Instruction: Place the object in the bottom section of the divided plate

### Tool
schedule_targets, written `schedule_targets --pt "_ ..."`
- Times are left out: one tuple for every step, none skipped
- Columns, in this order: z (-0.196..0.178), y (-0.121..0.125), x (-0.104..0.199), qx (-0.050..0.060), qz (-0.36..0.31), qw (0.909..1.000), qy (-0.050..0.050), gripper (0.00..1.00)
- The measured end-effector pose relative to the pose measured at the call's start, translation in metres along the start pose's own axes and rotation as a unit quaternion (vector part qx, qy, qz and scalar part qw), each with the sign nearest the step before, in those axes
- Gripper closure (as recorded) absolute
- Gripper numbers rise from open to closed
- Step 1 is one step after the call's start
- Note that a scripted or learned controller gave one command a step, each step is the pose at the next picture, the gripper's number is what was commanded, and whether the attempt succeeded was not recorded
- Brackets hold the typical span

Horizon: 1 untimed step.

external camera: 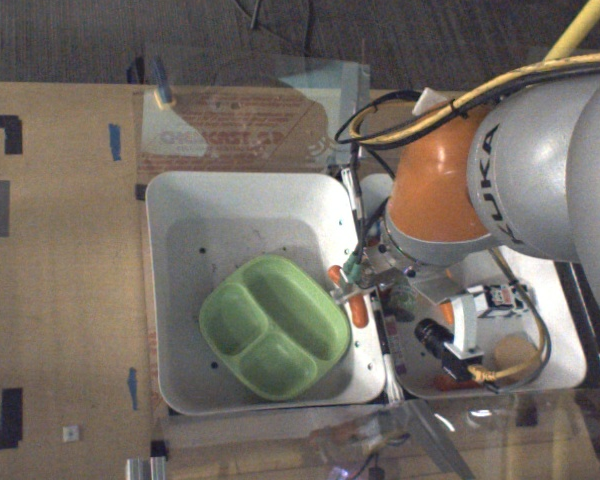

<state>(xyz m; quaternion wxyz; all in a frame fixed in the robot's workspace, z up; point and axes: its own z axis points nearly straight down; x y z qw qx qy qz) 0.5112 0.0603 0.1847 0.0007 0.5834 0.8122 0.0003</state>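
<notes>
1. Camera view: green divided plate (pixel 275 326) lies in the left bin (pixel 170 268), toward its right wall and near edge. Three sections, all bare green.
2. Arm (pixel 520 168) reaches in over the right bin (pixel 570 368); orange band sits above the wall between the two bins.
3. Claw (pixel 352 290) is at that dividing wall, just beside the plate's right rim.
4. Orange object (pixel 359 311), small and elongated, shows at the claw tip, over the left bin's right edge. A second orange fleck lies just above it.
5. Claw state: cannot tell. Fingers are too small and cluttered to read, so a hold on the object is unconfirmed.
6. Step in hand, by my reading: carrying or approaching the plate; placement not yet done.
7. Next move calls for travel left and toward the near edge, to centre over the bottom section, then a low release so the object does not roll across a ridge.
</notes>
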Motion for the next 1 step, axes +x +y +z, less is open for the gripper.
schedule_targets --pt "-0.0001 0.0 0.0 0.0 0.0 1.0 0.0 0.0"
